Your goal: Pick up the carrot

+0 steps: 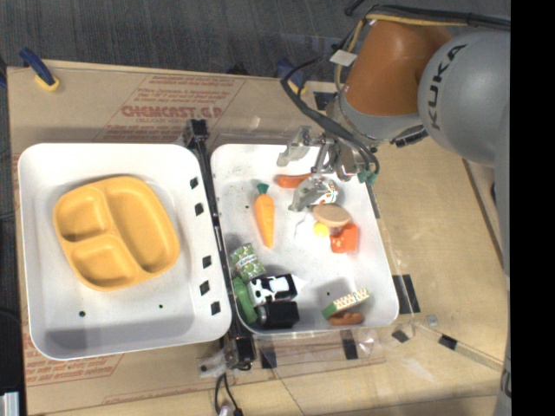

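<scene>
- The carrot (265, 218) lies in the right bin (227, 165) with bare white floor on its left and its far side.
- The gripper (314, 173) hangs just to the right of the carrot, near a small red thing (291, 180).
- A red block (345, 238) and a tan round toy (330, 215) crowd the right side.
- A green toy (245, 259) and a black-and-white toy (276, 289) block the near side.
- The left bin (35, 258) has a yellow tray (114, 230), with open floor around it.
</scene>
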Available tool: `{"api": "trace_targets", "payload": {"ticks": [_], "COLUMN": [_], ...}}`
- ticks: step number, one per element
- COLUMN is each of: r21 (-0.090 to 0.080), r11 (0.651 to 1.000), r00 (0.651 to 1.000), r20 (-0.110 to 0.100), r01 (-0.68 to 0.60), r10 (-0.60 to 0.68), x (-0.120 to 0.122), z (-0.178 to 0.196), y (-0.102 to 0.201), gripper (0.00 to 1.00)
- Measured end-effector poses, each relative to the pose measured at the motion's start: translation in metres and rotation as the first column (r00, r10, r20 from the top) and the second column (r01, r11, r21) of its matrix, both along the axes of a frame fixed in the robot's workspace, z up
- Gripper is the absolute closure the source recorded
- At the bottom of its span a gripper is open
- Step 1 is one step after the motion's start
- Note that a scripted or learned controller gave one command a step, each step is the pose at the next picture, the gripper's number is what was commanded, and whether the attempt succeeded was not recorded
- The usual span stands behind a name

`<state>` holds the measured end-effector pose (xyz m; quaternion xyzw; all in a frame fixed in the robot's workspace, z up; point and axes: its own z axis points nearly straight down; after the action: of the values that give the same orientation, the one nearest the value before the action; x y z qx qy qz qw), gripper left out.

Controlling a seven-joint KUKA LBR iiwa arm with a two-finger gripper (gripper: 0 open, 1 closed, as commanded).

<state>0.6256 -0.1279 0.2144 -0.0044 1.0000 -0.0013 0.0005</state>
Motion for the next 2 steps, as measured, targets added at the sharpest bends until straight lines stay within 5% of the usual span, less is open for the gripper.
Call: {"api": "trace_targets", "payload": {"ticks": [1, 2], "r21": [0.003, 0.002], "r11": [0.996, 0.997], "r00": [0.996, 0.997], "r20": [-0.001, 0.005], "r01": [0.089, 0.081], "r10": [-0.089, -0.081], "x": [-0.013, -0.01], "z": [-0.124, -0.111], "y": [0.023, 0.025], "gripper": [0.0, 1.0]}}
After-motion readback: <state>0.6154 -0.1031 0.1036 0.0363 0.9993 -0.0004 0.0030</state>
